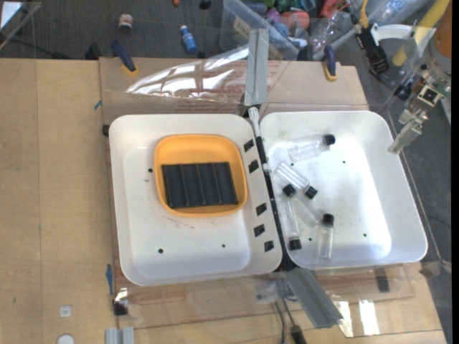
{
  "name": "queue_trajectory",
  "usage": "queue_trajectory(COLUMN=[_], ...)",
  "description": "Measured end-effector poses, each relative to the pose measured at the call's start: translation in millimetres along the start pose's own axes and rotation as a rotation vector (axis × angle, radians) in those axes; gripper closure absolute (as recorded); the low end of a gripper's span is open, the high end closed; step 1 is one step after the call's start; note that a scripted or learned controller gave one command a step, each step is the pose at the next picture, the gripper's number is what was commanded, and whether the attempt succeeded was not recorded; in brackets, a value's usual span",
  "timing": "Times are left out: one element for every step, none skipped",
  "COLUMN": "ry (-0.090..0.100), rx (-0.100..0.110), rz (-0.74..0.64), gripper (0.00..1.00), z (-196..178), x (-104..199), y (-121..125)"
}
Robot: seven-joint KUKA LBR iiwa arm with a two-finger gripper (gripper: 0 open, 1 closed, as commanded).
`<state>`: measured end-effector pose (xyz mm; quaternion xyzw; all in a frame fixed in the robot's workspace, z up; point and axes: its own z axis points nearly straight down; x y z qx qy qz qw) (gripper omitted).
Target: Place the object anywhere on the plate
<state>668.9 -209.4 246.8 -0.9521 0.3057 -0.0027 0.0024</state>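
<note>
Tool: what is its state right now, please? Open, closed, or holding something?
Tool: cannot be told; it hangs at the right bin's far right edge.

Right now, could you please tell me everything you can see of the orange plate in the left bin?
The orange plate is a shallow, rounded-square dish that looks like plastic, with a raised rim. It lies flat and upright in the left bin, towards that bin's far half, near the middle. A black ribbed rectangular block lies flat inside the plate and covers most of its floor, so orange shows mainly around the rim. Only the bin floor and the block touch it.
</note>
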Motion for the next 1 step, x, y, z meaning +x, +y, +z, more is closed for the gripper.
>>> queue_trajectory(ry=[-0.001], rx=[0.0], rz=[-0.103], gripper=[0.0], z=[1.3], x=[5.4], y=[7.8])
